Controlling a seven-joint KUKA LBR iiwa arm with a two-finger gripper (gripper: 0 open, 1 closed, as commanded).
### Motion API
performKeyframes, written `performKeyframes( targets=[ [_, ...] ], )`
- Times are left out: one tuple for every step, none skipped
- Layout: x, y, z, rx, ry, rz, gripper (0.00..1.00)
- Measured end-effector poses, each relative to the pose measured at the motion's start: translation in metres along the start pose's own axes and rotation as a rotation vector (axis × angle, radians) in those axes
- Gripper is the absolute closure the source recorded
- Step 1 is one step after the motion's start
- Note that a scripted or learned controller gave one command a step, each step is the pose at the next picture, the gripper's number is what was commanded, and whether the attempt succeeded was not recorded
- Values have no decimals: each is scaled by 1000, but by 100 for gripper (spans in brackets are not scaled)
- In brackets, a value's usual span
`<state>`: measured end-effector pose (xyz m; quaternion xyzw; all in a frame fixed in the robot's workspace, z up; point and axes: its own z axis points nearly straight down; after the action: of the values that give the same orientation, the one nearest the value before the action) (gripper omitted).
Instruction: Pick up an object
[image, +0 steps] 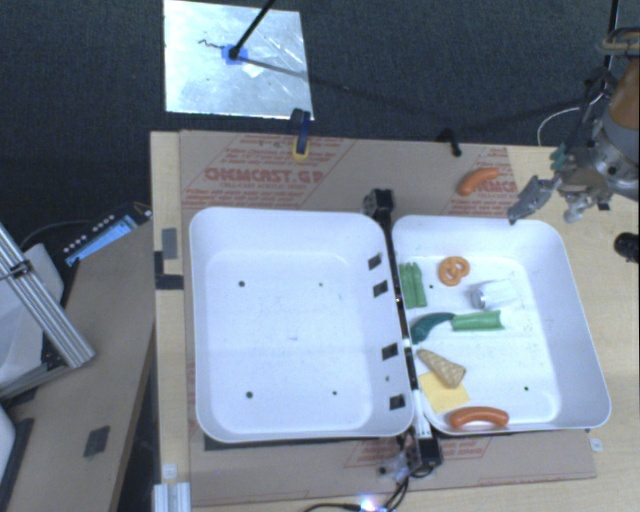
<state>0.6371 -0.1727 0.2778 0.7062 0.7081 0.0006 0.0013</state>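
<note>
The grey two-finger gripper (555, 197), its fingers apart and seemingly empty, hangs at the two o'clock corner of the right white bin (580, 330), well apart from the small orange ring-shaped toy (453, 270) near its centre, so a descent here may strike the rim.

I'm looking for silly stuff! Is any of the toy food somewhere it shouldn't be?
Yes. One orange sausage lies on the cardboard outside the bins, just beyond the right bin's far edge. The other toy food, including a similar sausage at the near edge, sits inside that bin.
</note>
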Motion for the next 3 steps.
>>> performKeyframes(
  targets=[
    [79, 15, 193, 11, 5, -6, 0],
    [74, 19, 172, -3, 1, -3, 100],
    [103, 24, 26, -16, 0, -5, 100]
  ],
)
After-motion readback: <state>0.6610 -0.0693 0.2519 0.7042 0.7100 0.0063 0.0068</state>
